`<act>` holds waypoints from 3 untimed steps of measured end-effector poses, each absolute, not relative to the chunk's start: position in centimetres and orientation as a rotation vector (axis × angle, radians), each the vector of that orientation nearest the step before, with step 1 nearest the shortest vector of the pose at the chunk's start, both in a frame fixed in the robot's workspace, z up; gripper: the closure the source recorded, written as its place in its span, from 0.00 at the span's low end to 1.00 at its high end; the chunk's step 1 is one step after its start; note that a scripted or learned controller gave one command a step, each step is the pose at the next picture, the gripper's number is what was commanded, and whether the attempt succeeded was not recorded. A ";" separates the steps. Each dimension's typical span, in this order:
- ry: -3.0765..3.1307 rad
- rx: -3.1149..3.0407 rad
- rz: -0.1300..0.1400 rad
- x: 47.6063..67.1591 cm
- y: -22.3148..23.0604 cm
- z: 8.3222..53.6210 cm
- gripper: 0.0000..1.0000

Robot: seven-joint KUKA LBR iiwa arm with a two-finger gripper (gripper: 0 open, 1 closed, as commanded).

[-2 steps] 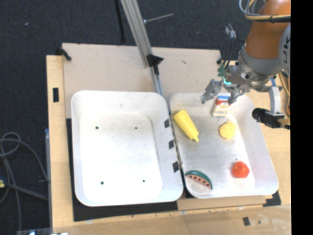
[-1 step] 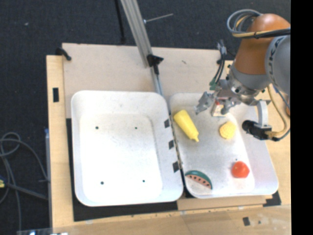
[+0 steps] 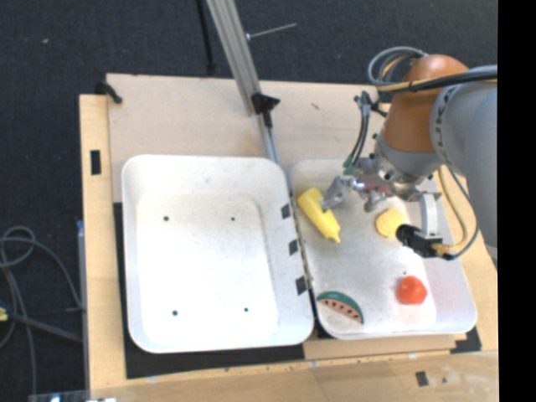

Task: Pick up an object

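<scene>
The left bin [image 3: 209, 249] sits at nine o'clock, the right bin [image 3: 444, 312] at three. There the gripper [image 3: 362, 188] hangs, its closure hard to judge, perhaps touching nothing. Yellow bottle [image 3: 319, 214] lies centre; tomato [image 3: 411, 291] at five.

No legible text, labels, brands, numbers or signs anywhere.

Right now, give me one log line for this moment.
arm: over right bin | nearest: yellow bottle | also: yellow piece, red ball, watermelon slice | grasp: unconfirmed
</scene>
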State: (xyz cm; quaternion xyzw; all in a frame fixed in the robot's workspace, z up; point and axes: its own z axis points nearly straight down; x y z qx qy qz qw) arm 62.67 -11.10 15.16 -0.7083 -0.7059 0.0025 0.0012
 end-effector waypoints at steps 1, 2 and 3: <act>-2.216 -2.225 0.007 62.6 -11.2 9.9 0.00; -2.212 -2.236 -0.005 62.8 -11.3 11.4 1.00; -2.225 -2.227 -0.007 63.2 -11.2 17.9 1.00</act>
